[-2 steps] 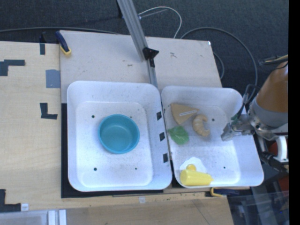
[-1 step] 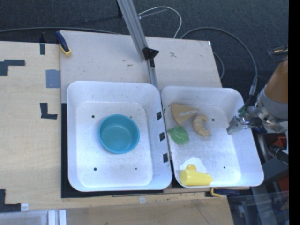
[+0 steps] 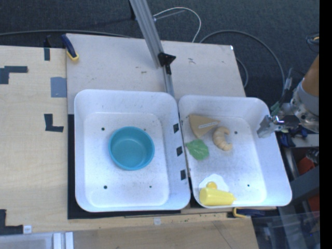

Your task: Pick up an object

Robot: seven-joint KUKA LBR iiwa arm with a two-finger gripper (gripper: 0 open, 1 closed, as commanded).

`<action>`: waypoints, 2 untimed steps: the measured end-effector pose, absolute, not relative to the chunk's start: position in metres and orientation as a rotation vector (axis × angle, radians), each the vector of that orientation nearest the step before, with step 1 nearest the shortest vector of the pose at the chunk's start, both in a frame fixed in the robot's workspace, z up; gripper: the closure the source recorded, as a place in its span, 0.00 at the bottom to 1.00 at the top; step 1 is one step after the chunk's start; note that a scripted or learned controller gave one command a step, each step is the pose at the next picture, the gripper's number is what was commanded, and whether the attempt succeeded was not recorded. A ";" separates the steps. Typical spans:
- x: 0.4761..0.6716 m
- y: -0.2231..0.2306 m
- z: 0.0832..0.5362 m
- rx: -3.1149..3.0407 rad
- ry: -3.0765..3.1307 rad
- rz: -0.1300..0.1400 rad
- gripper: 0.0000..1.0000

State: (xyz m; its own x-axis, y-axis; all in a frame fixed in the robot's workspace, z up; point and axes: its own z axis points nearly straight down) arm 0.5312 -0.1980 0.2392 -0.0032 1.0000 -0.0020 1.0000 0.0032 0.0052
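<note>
Hand [image 3: 265, 124] poised at the right rim of the right bin [image 3: 272, 162], carrying nothing; whether spread or clenched, cannot tell at this angle. Likely parked at the edge to leave the bin's contents unobstructed before a descent, judging by its position off the floor of the bin. Resting side by side on the counter [image 3: 31, 154]: left bin [image 3: 88, 185], holding a single blue bowl [image 3: 132, 148] upright near its middle; right bin, holding four candidates for the pick. Largest among them, a tan wedge [image 3: 201, 124] near the back; then a yellow piece [image 3: 216, 195] against the front wall, lying on a white patch; then a pale croissant-shaped item [image 3: 223, 138] just right of the wedge; smallest, a green leaf-like piece [image 3: 197, 149] just below it. Nearest to the hand: the croissant shape, lying apart and probably easiest to close on.
</note>
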 end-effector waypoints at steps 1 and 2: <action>0.532 -0.198 0.272 2.218 2.222 0.001 1.00; 0.554 -0.147 0.265 2.215 2.230 0.000 1.00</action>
State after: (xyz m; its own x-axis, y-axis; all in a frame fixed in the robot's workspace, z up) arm 0.5543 -0.1467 0.2654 -0.0066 1.0000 0.0008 1.0000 0.0066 -0.0008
